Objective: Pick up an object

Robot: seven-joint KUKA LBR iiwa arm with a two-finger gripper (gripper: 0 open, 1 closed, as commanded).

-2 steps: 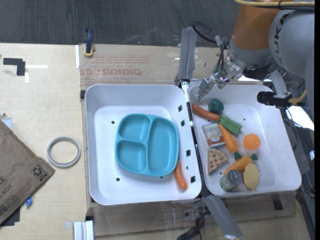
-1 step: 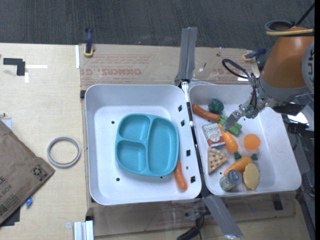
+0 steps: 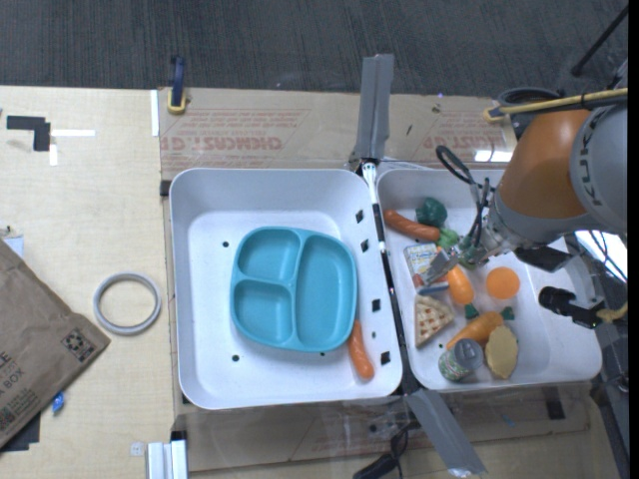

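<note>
An object to pick has not been settled on, as far as you can judge: the candidates all lie crowded in the right bin (image 3: pixel 589 367), and nothing sits visibly in the claw (image 3: pixel 446 265).

Start at the near edge of the bench (image 3: pixel 80 218). At about 6 o'clock in the right bin you have a small round can (image 3: pixel 459 361) touching a tan potato (image 3: pixel 501 352), with a carrot-like piece (image 3: pixel 477 327) lying just above them. Beside these, toward 9 o'clock, is a pizza wedge (image 3: pixel 431 318). At the bin's centre sit an orange ball (image 3: pixel 502 282) and a smaller orange piece (image 3: pixel 459 286), the latter just below the claw. The claw itself hangs over a flat printed packet (image 3: pixel 421 259); whether it is released or clenched you cannot tell, because the wrist hides the tips. Farther off, near 11 o'clock, a long carrot (image 3: pixel 411 227) lies beside a dark green piece (image 3: pixel 431 211).

In the left bin (image 3: pixel 200 297) a blue divided plate (image 3: pixel 295 287) fills the middle, with an orange sausage-shaped piece (image 3: pixel 360 352) at its 5 o'clock edge.

Your risk is the clutter. Closing here could catch the packet's edge and the orange piece together, or slide off the flat packet altogether. Round items may roll away when nudged.
</note>
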